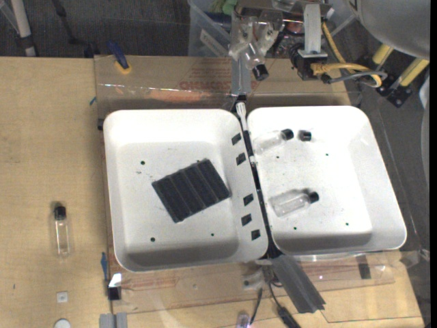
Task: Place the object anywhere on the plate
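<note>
In the camera view, the gripper point(250, 46) hangs above the far edge of the table point(41, 128), behind the bins; I cannot tell its state. A dark ribbed plate point(190, 189) lies in the left bin point(123, 132). Clear vials point(293, 201) with black caps lie in the right bin point(355, 183). Another vial point(61, 229) rests on the table, left of the bins.

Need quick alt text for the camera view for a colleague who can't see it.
Two white bins sit side by side: the left bin holds a dark ribbed plate, the right bin clear vials. The end effector hangs above the bins' far edge; another vial lies on the bench.
</note>
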Robot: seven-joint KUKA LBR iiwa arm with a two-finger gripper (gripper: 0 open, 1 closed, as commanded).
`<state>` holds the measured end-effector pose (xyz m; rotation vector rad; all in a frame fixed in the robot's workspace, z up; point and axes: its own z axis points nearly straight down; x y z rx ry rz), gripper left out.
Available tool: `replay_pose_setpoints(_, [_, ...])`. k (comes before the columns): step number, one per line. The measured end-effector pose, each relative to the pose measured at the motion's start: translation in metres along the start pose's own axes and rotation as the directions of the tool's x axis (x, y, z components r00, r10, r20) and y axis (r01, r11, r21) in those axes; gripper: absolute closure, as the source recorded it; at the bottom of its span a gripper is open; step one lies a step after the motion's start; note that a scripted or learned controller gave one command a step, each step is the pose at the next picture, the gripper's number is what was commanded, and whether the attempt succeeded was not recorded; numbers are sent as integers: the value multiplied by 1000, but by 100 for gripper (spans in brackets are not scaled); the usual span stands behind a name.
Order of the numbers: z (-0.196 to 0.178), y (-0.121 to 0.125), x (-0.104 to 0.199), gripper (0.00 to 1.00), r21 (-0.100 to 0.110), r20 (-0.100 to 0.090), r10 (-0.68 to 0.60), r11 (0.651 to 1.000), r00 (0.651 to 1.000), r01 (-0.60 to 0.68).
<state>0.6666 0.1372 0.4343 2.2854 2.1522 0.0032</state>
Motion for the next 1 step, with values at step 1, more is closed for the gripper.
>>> replay_pose_setpoints(1, [-1, -4, 47, 100, 0, 0, 76, 997, 997, -76])
